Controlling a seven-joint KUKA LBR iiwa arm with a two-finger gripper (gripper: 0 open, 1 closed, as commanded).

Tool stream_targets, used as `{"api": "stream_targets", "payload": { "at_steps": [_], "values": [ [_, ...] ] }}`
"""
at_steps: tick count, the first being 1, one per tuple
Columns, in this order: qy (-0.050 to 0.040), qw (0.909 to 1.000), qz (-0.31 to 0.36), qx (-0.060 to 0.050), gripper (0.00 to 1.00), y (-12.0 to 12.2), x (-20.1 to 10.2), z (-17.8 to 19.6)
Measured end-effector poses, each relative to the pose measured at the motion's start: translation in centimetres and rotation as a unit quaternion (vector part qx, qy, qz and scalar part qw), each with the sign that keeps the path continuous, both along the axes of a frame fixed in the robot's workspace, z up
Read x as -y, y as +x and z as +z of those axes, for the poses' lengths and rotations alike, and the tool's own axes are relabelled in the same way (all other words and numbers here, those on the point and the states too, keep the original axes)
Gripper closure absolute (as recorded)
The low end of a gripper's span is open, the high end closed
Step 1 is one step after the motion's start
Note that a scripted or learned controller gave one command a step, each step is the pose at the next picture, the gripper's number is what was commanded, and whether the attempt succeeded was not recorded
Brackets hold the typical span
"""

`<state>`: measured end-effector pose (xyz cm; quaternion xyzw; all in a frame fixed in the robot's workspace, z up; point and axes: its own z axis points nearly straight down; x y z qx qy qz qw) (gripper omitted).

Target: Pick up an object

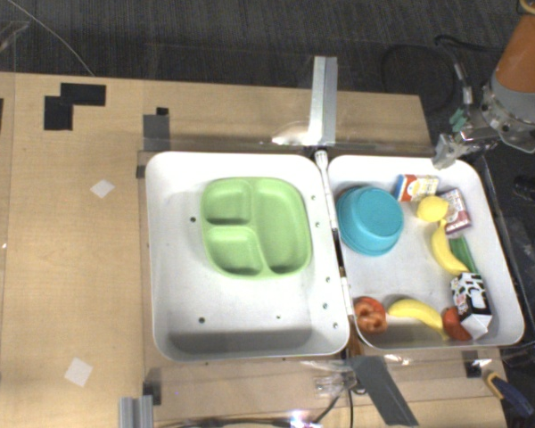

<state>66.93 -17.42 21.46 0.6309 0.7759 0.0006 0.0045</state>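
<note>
Pick not started, by my reading. Gripper (448, 149) sits high at about 1 o'clock of the right bin (499, 239), over its far rim corner; from my feed I cannot tell how the hand is set, and I see nothing in it.

Candidates all lie in that bin: blue bowl (371, 220) at 10 o'clock, lemon (432, 208) and small carton (415, 186) toward 12, banana (447, 251) at 3, second banana (415, 312) with apple (369, 314) along 6, cow-print carton (470, 294) at 4.

Left bin (174, 266) holds the green tray (254, 226).

Remaining: descend, grasp, lift.
</note>
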Motion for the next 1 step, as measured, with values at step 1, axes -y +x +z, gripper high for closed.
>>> {"api": "stream_targets", "payload": {
  "at_steps": [1],
  "values": [
    [0.0013, 1.0, 0.006, -0.002, 1.0, 0.12, -2.25, -9.59]
  ]
}}
